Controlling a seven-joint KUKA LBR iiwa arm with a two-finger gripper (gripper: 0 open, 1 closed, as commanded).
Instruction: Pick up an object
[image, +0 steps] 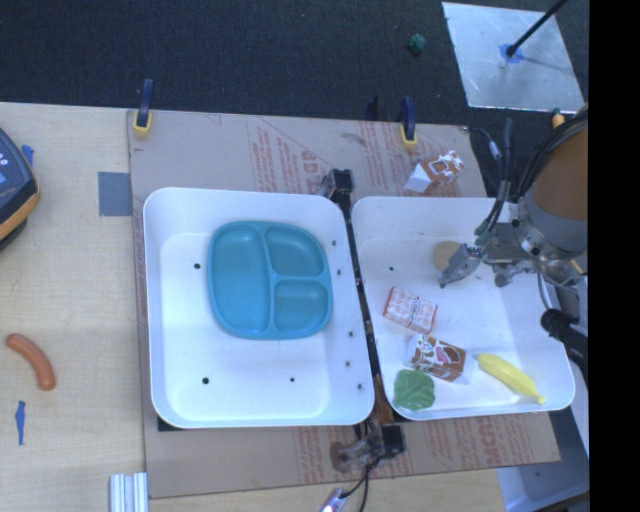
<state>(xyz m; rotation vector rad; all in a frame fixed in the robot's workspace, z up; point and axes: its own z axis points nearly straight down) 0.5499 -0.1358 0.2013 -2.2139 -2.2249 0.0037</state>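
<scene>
The right bin (520, 215) holds a tan round piece (443, 253), a pink checkered packet (411, 310), a brown-and-white carton (438, 358), a green leafy item (414, 390) and a yellow banana (510, 377). My gripper (479, 273) hovers over the upper part of this bin, reaching in from the right. Its fingers are spread open, and the left fingertip (453, 272) sits just below and right of the tan piece. Nothing shows between the fingers.
A blue divided plate (270, 279) lies in the left bin (170, 340). Outside the bins, a sausage (31, 360) rests on the bench at far left, and a small carton (435, 172) lies behind the right bin. A black divider (355, 300) separates the bins.
</scene>
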